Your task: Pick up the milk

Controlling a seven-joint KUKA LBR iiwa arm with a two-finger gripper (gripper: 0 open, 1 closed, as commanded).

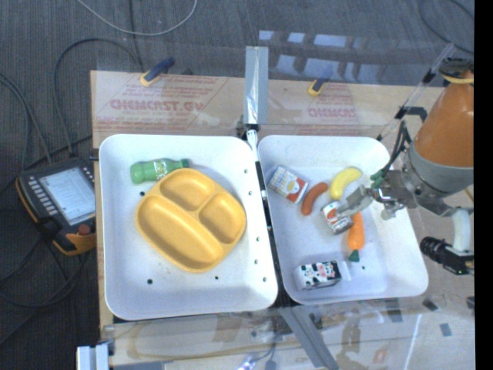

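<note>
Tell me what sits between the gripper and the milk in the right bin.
In the camera view, the carrot lies between the gripper and the milk; below the carrot's tip, bare bin floor runs to the carton.

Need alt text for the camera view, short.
The gripper reaches into the right bin over a small can, with the milk carton lying apart near the front edge. The left bin holds a yellow tray and a green bottle.
</note>
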